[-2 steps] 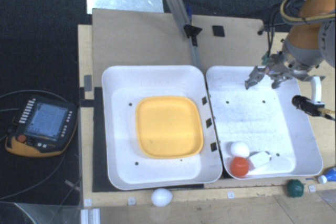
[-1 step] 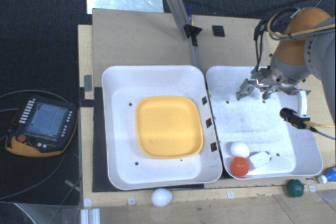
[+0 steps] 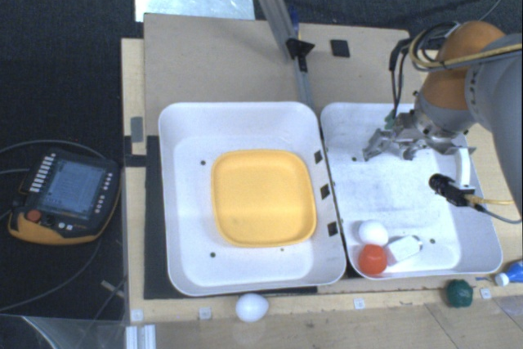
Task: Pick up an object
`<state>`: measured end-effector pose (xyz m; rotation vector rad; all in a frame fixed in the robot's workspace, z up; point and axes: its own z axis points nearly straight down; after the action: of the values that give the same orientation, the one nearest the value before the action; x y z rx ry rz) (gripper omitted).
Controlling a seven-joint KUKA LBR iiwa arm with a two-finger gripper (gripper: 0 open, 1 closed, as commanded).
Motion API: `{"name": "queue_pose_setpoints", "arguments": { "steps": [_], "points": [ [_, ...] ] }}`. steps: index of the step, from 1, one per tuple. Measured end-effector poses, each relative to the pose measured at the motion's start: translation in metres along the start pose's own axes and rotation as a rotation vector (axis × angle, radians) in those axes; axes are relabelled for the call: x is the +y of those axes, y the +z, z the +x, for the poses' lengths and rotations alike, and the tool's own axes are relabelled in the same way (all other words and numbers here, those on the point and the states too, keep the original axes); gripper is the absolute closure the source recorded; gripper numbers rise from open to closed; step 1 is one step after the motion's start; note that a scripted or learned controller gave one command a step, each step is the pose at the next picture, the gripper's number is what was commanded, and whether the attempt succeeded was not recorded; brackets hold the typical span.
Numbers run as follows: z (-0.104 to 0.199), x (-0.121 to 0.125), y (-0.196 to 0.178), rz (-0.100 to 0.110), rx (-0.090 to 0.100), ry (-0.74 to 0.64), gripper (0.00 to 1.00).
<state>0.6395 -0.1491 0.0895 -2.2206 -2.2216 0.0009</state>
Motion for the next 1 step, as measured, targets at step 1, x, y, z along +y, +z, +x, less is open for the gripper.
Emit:
{"name": "queue_pose_setpoints", "arguments": {
  "steps": [1],
  "points": [
    [-0.0003,0.0010,-0.0119,-0.003,-0.001,0.000,1.00]
  ]
}}
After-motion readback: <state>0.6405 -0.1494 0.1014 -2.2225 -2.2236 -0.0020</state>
